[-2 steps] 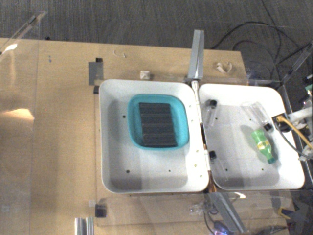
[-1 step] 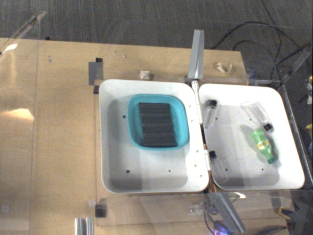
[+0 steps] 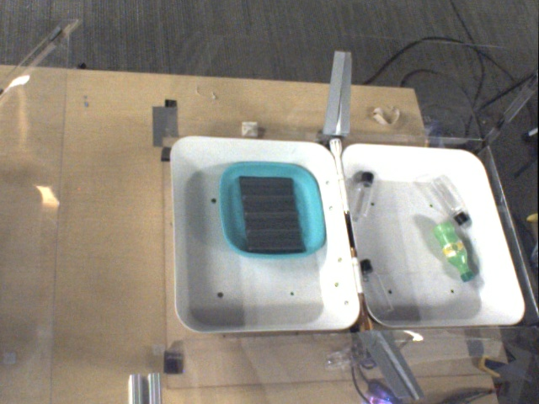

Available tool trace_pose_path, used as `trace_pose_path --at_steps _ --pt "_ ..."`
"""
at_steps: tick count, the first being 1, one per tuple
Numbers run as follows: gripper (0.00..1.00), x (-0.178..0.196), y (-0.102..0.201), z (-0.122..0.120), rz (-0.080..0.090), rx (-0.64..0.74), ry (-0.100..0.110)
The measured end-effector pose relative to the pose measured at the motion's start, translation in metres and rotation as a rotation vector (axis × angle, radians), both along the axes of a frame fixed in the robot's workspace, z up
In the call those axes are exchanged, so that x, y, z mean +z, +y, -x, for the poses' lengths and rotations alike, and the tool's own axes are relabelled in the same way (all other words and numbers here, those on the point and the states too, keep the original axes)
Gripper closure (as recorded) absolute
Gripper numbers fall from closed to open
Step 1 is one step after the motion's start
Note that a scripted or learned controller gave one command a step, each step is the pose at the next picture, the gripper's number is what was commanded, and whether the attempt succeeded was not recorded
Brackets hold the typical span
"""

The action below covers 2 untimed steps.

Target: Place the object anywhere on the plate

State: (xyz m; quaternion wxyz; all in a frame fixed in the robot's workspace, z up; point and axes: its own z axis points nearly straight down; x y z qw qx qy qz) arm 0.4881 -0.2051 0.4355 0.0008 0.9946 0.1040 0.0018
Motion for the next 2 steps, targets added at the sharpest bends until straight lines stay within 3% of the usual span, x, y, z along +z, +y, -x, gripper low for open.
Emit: trace_pose_path --at_steps 1,2 --pt "0.00 -0.001 0.001 0.000 0.000 0.002 0.003" --pt "0.00 -0.126 0.000 0.000 -0.001 -0.003 0.003"
